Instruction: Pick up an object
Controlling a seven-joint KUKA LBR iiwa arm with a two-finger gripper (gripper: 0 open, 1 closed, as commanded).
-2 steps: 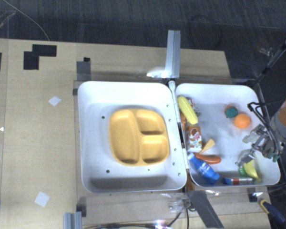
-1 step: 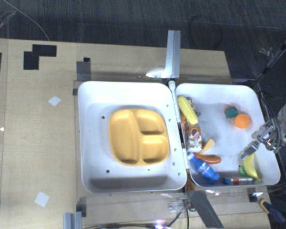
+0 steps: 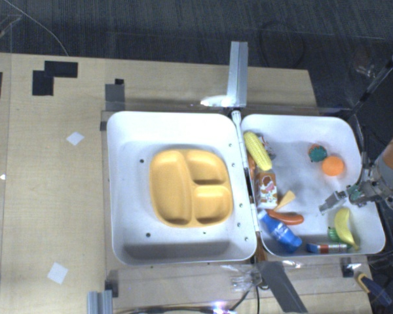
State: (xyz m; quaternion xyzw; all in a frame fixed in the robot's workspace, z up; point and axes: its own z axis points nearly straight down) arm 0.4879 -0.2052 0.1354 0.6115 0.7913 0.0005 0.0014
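Note:
My gripper (image 3: 346,200) hangs low over the right side of the right bin (image 3: 295,126), at the end of the grey arm (image 3: 392,172) that comes in from the right edge. It sits just above the top end of a yellow banana (image 3: 344,227) and below an orange ball (image 3: 333,167). A teal object (image 3: 318,153) lies beside the ball. Nothing visibly rests in the gripper.
The right bin also holds a corn cob (image 3: 257,150), a printed packet (image 3: 266,190), a cheese wedge (image 3: 286,199), a red sausage (image 3: 287,218), a blue bottle (image 3: 280,235) and a marker (image 3: 326,247). A yellow divided plate (image 3: 190,187) lies in the left bin (image 3: 128,175).

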